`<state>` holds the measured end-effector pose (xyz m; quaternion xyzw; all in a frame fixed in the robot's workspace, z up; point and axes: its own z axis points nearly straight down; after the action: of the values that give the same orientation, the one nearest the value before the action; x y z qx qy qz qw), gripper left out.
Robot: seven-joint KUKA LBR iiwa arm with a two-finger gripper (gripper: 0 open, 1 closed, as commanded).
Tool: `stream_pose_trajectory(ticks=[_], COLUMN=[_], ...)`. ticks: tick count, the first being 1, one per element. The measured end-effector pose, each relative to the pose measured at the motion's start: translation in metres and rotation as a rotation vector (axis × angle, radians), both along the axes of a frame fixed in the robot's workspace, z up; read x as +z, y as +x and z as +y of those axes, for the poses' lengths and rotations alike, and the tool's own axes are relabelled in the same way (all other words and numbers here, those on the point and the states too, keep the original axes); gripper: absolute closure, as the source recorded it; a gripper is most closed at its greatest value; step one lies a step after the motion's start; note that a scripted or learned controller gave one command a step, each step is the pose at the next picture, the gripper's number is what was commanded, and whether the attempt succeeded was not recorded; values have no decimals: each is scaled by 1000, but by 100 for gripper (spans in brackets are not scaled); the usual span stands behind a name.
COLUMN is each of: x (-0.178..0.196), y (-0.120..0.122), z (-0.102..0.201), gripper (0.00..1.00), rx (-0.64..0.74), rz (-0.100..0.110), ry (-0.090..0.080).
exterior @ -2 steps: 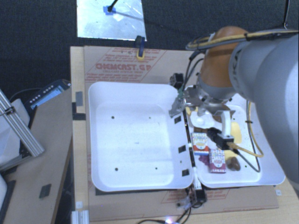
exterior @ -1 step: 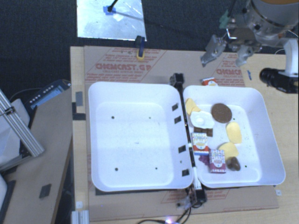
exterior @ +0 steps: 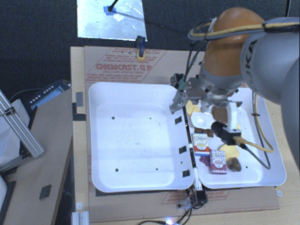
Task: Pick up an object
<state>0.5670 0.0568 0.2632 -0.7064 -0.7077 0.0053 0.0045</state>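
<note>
The arm's wrist, with its orange band, hangs over the right bin (exterior: 272, 172). My gripper (exterior: 204, 108) reaches down into that bin's upper left part, and the wrist hides its fingers. Under it lie a white round piece (exterior: 200, 121) and a yellow piece (exterior: 191, 108). A brown slab (exterior: 219, 114) lies just to the right. Nearer the front sit a small red and white box (exterior: 201, 143), a dark red carton (exterior: 218, 161), a purple item (exterior: 205, 160), a yellow chunk (exterior: 230, 150) and a brown lump (exterior: 234, 163).
The left bin (exterior: 101, 139) lies beside the right one, with a row of black clips (exterior: 183, 150) along the shared rim. A yellow cable (exterior: 255, 146) trails over the right bin. A metal plate (exterior: 111, 13) lies at the back; a yellow clamp (exterior: 140, 55) stands behind the bins.
</note>
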Motion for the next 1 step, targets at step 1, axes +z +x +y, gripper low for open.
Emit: stream_pose_trajectory(ticks=[1], x=[21], y=[3], z=[-1], gripper=[100], rx=[4], rz=[-17], ry=[2])
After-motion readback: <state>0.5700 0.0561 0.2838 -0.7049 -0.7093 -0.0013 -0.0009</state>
